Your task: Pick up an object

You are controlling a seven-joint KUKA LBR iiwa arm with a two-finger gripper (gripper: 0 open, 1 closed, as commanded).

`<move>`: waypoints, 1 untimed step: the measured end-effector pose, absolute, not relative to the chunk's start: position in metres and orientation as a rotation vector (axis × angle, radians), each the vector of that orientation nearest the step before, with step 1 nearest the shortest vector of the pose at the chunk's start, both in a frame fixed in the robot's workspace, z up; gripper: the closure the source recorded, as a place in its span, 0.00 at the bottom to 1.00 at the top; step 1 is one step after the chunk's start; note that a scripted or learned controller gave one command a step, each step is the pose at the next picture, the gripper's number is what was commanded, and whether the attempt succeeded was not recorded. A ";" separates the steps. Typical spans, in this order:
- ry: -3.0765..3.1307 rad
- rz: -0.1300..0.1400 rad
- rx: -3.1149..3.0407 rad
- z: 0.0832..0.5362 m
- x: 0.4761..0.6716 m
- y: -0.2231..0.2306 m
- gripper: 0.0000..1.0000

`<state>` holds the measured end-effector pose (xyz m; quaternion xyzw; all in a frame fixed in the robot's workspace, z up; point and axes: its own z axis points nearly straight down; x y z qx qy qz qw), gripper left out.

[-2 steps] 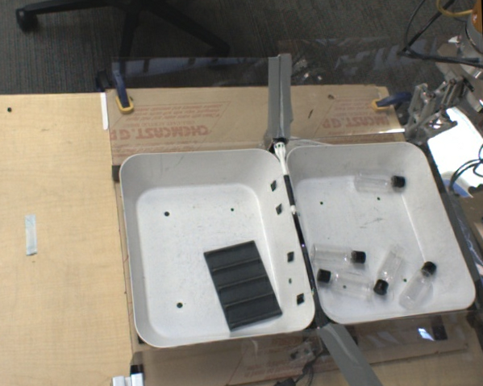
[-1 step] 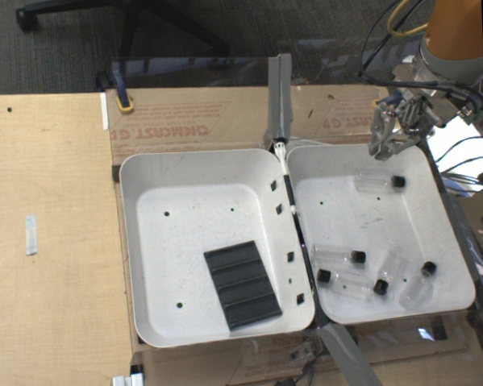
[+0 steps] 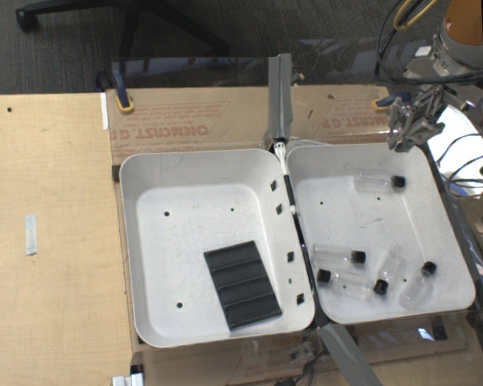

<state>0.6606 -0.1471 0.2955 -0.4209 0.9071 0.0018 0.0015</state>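
Vials (image 3: 348, 257) with black caps lie scattered in the right bin (image 3: 449, 302), none yet picked, while the jaws (image 3: 412, 127), whose spread I cannot tell, hover above its far corner and must descend onto one.

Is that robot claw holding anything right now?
Nothing is held: the end effector hangs above the right bin's far corner, apart from the vials.

Both bins (image 3: 139, 234) smooth white plastic, slightly scuffed. Ribbed black block (image 3: 242, 285) in left bin: matt plastic. Vials (image 3: 343, 281) right of it: clear plastic, black caps. Surface (image 3: 48, 198): pale matt wood.
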 end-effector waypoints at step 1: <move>2.696 0.007 -1.608 0.309 0.661 -0.166 1.00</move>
